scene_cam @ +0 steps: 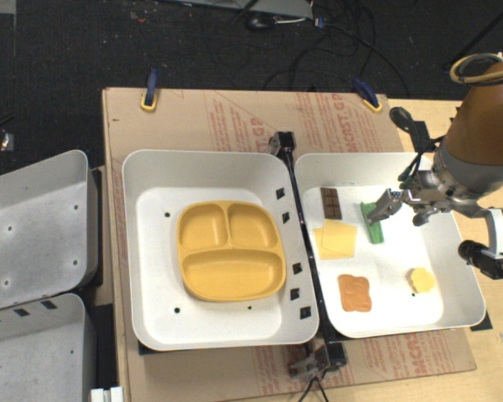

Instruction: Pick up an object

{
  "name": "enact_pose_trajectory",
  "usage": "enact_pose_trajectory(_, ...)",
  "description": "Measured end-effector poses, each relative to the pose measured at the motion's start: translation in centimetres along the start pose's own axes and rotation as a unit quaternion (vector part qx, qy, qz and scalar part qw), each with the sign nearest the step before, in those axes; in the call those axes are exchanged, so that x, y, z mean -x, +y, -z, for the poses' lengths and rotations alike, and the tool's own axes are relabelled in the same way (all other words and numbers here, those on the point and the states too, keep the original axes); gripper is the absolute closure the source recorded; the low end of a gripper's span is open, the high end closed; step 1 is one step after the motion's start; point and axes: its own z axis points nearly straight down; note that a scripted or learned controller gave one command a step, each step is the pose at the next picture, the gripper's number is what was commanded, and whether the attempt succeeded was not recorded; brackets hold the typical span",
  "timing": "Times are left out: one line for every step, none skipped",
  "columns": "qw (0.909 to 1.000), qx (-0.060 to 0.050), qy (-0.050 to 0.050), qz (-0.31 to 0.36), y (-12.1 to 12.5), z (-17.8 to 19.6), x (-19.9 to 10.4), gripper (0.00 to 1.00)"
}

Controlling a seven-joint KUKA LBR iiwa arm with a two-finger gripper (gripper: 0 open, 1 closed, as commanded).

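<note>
Brown slab (355, 292) and yellow chunk (421, 280) nearest, pale-yellow slice (336, 239) beyond; tool (384, 208) spread above green stick (372, 223).

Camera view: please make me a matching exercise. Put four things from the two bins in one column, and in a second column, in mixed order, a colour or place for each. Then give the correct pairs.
Things:
1. divided plate
2. green stick
3. brown block
4. orange-brown slice

Descriptions:
A. dark piece at the far end of the right bin, beside the divider
B. lies alone in the left bin, yellow
C. near edge of the right bin, flat with wavy outline
D. directly beside the gripper, in the right bin

Pairs: 1-B, 2-D, 3-A, 4-C
</note>
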Motion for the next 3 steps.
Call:
enact_pose_trajectory(1.0,-0.001,0.0,-0.002,-0.6,-6.4,0.0,0.0)
enact_pose_trajectory(1.0,0.001,0.0,-0.002,-0.6,-11.6,0.0,0.0)
enact_pose_trajectory(1.0,0.003,-0.001,-0.002,-0.5,-10.3,0.0,1.0)
